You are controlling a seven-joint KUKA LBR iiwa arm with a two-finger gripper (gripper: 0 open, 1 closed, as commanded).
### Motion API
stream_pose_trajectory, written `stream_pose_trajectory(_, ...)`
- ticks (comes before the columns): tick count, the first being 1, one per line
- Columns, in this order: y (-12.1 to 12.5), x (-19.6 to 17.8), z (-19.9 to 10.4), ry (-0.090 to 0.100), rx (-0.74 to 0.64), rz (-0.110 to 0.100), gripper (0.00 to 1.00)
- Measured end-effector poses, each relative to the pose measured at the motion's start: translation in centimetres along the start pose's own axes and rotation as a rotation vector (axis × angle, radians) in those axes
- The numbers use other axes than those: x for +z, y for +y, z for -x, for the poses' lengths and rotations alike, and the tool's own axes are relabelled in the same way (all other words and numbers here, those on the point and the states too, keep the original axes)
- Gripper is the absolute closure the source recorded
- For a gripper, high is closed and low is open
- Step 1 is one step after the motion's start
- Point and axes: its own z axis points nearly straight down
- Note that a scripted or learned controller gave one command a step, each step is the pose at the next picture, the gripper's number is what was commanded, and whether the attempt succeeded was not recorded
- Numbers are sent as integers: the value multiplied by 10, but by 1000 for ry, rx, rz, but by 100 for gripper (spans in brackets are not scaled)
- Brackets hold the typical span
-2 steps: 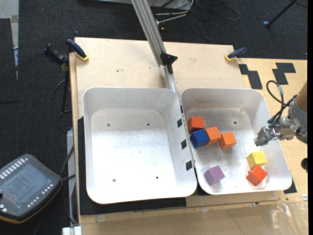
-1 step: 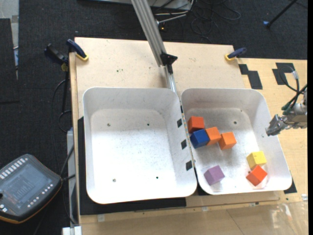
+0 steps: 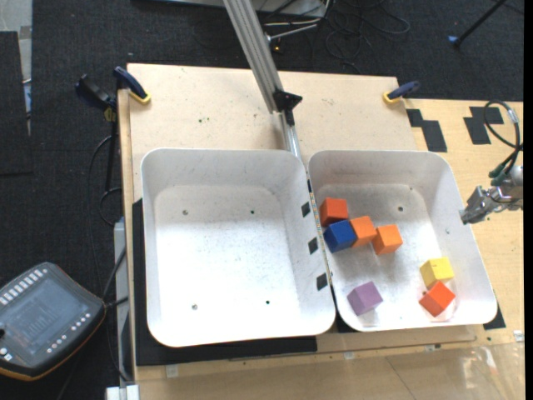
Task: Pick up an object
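The right bin (image 3: 441, 182) holds several small cubes. An orange cube (image 3: 335, 209), a blue cube (image 3: 340, 235) and two more orange cubes (image 3: 363, 228) (image 3: 387, 239) cluster near its left wall. A yellow cube (image 3: 436, 270) and a red-orange cube (image 3: 438, 298) sit by the near right corner. A purple cube (image 3: 365, 297) lies at the near edge. My gripper (image 3: 481, 205) hangs at the far right, just outside the bin's right wall, apart from every cube.
The left bin (image 3: 166, 173) adjoins the right one. A slanted metal pole (image 3: 254, 40) ends at the bins' far junction. Clamps (image 3: 132, 84) (image 3: 400, 92) hold the board's far corners. A control pendant (image 3: 42, 319) lies at lower left.
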Motion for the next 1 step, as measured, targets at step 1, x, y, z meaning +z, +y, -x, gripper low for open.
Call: stream_pose_trajectory(1,0,7,-54,4,-5,-5,100)
